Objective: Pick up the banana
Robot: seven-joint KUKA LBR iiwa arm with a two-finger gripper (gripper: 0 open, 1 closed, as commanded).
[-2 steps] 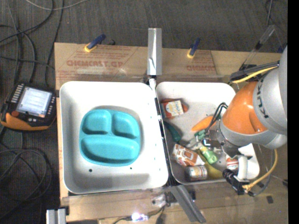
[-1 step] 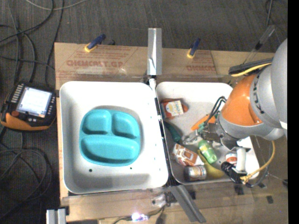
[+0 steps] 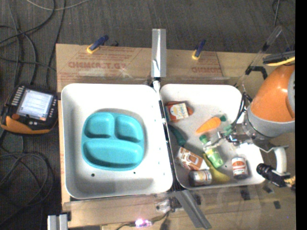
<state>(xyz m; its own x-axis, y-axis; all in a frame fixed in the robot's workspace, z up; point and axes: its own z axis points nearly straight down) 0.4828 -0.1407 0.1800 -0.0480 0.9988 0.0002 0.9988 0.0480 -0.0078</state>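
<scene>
Two white bins (image 3: pixel 72 128) on cardboard-covered bench (image 3: pixel 110 63); cables (image 3: pixel 29 42) on floor.

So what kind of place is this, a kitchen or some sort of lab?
Most likely a robotics lab or test bench, not a kitchen. A robot arm reaches over two white bins, toy food such as a carrot fills one, and a handheld control pendant lies among loose cables on the floor.

Even, fairly bright overhead light; the two white bins (image 3: pixel 72 143) glare pale, nearly washed out; soft shadows pool inside the left bin's near wall; the dark floor (image 3: pixel 96 8) stays dim; the whole frame is slightly soft and grainy.
</scene>
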